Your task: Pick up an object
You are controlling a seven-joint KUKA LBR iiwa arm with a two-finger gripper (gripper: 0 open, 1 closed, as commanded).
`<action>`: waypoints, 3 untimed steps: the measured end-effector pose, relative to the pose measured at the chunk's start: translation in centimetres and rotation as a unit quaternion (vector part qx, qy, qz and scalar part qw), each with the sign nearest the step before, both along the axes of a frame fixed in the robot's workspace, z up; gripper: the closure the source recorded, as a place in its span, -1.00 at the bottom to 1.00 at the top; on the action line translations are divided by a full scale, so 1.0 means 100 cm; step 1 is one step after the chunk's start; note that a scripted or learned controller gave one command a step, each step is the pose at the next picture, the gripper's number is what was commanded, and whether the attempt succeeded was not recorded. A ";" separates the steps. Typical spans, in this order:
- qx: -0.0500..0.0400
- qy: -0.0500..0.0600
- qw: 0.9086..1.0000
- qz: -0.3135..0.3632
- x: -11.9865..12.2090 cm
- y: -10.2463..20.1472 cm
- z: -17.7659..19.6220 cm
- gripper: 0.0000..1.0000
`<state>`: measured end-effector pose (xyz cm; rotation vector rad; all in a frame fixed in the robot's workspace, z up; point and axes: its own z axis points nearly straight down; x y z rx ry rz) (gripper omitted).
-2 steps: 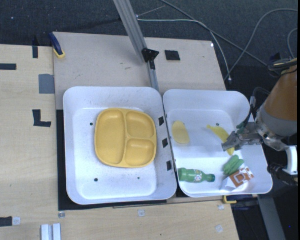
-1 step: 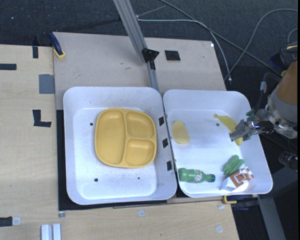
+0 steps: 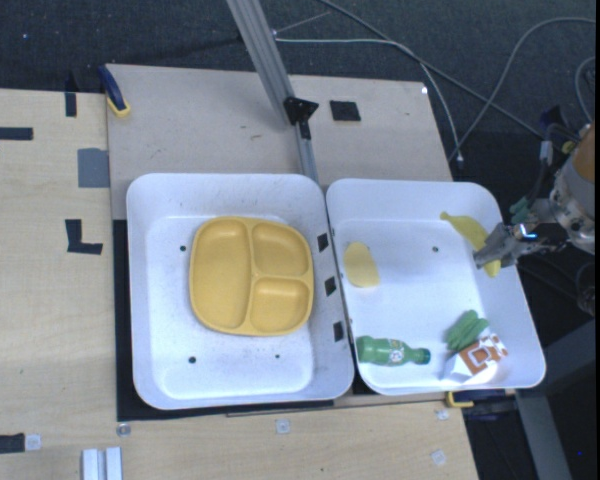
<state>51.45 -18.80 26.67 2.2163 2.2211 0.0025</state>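
The right bin [image 3: 420, 278] holds several small items. A yellow banana [image 3: 465, 228] lies near its far right corner, and a pale yellow lump [image 3: 361, 265] rests at its left side. A green bottle [image 3: 391, 351] lies along the front wall. A green vegetable [image 3: 466, 328] sits beside a white and orange carton [image 3: 479, 359] at the front right. My gripper [image 3: 500, 248] hangs over the bin's right rim, just right of the banana and very close to it. A small yellow bit shows right below the gripper.
The left bin [image 3: 160, 368] carries a yellow divided plate [image 3: 250, 274] in its middle. A metal post [image 3: 270, 58] rises behind the gap between the bins. Cables trail over the dark floor at the back right.
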 end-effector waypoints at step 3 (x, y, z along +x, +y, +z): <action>0.001 0.003 1.000 0.002 0.037 0.156 -0.006 1.00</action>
